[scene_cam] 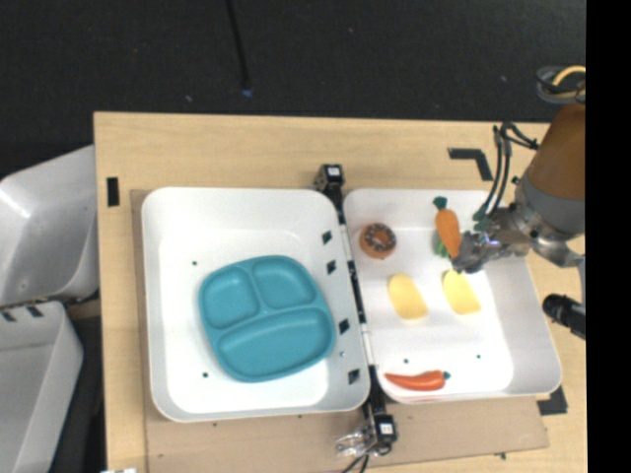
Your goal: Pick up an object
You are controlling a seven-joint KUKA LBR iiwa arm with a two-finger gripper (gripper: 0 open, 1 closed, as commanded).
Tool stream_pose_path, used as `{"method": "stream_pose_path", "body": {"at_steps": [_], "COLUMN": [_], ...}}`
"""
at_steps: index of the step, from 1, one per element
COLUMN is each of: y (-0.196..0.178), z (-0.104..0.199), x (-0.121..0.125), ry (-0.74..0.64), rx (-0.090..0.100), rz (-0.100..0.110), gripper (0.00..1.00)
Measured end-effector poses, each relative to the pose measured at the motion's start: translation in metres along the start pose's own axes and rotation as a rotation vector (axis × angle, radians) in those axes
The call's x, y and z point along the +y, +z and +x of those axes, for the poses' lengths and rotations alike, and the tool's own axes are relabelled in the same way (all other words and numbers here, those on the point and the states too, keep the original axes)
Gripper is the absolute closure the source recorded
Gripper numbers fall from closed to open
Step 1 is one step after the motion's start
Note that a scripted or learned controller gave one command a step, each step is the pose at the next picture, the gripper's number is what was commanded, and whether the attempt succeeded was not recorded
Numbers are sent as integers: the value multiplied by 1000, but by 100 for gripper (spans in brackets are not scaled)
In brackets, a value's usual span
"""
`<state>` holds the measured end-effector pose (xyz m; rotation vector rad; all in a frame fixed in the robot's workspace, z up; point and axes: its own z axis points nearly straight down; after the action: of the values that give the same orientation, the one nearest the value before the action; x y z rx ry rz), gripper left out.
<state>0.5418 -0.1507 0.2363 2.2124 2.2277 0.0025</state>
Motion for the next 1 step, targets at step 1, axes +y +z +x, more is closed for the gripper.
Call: {"method": "stream_pose_path", "body": {"at_steps": [1], "y": [-8], "z": [48], "x": [17], "ry": [-1], "rx": [1], "rz": [1], "gripper": [100]}}
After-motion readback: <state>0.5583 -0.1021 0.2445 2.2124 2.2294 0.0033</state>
